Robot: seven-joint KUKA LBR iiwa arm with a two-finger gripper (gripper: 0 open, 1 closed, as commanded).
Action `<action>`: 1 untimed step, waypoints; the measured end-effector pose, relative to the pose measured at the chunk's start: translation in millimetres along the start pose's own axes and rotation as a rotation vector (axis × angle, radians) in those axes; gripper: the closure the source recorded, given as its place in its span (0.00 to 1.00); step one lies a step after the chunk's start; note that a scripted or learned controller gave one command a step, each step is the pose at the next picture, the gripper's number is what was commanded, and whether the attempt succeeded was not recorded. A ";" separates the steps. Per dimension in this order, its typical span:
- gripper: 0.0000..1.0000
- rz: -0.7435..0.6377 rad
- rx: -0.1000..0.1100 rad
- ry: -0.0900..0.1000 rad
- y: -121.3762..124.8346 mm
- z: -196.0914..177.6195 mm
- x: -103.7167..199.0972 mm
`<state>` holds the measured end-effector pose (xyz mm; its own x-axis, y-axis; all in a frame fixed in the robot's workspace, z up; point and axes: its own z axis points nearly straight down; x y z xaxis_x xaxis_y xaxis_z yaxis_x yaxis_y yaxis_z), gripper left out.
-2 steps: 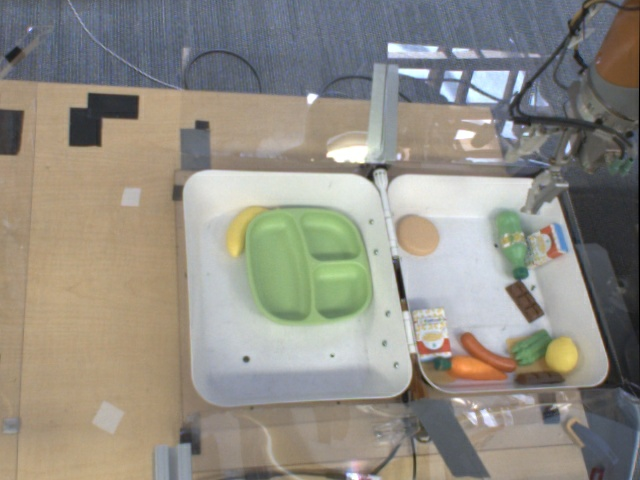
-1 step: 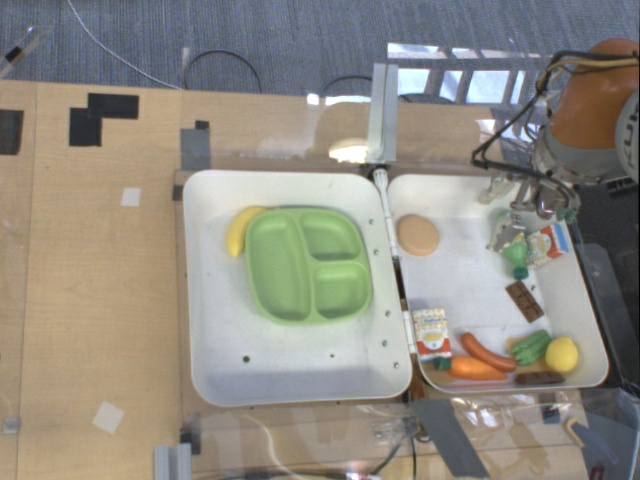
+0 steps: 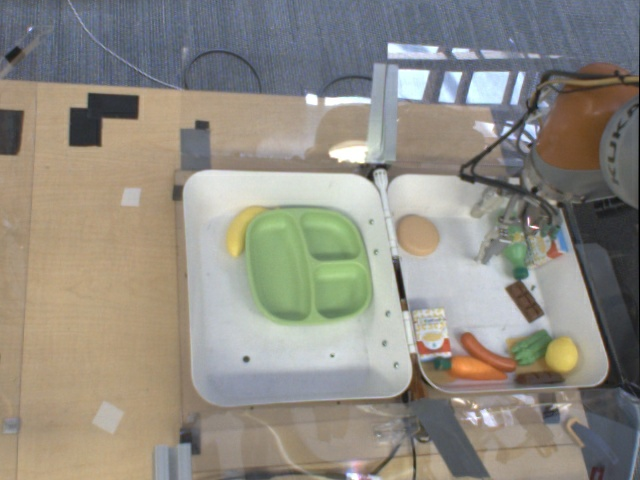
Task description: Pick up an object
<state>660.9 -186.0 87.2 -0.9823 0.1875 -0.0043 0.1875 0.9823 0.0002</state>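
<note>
Green and small, a toy (image 3: 517, 257) sits at the gripper (image 3: 503, 236) in the far right of the right bin (image 3: 590, 298); whether the fingers are closed on it I cannot tell. That bin also holds a bun (image 3: 418, 235), carton (image 3: 430, 330), sausage (image 3: 487, 352), carrot (image 3: 476, 370), lemon (image 3: 562, 354) and chocolate bar (image 3: 524, 301). Left bin (image 3: 215, 298): a green tray (image 3: 308, 265) over a banana (image 3: 238, 230).

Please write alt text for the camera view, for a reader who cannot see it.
A grey robot arm reaches from the right, its gripper low over a green item in the right bin, which also holds a bun and toy food. The left bin holds a green tray and a banana.
</note>
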 end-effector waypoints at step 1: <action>1.00 -0.007 0.001 -0.018 2.3 -15.8 -4.7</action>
<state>665.9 -184.6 103.1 -0.9833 0.1809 -0.0224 0.1809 0.9835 -0.0005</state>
